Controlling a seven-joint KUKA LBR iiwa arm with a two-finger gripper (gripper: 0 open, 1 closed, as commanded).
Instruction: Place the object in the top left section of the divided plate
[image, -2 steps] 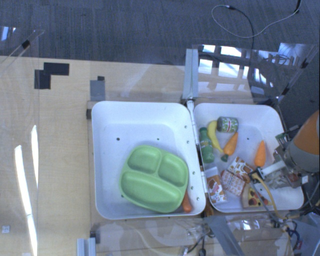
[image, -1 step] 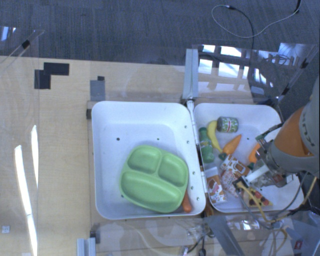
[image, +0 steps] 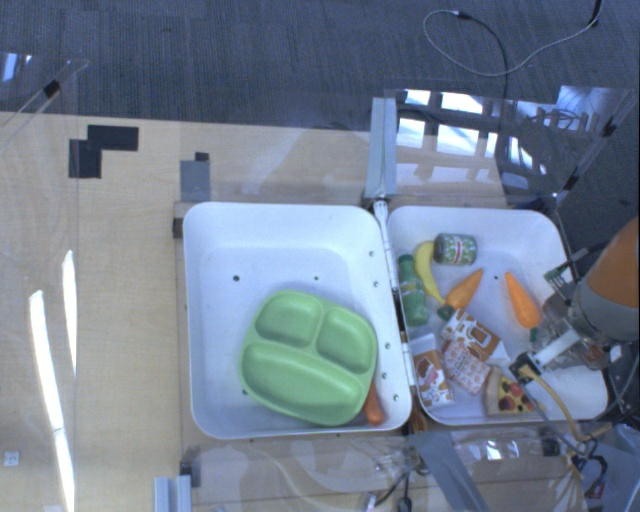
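Observation:
A green divided plate (image: 308, 357) lies tilted in the left bin (image: 200, 300), and all its sections are bare. A small orange piece (image: 373, 408) rests against its lower right rim. My gripper (image: 556, 300) hangs at the right side of the right bin (image: 540, 225), beside an orange carrot (image: 522, 300), with the orange-banded arm behind it at the view's edge. I see nothing held in it.
The right bin holds a banana (image: 428, 270), a green jar (image: 455, 249), a green bottle (image: 411, 290), a second carrot (image: 463, 290), printed snack packets (image: 465, 350) and a pizza slice toy (image: 508, 393). A ridge (image: 385, 300) divides the two bins.

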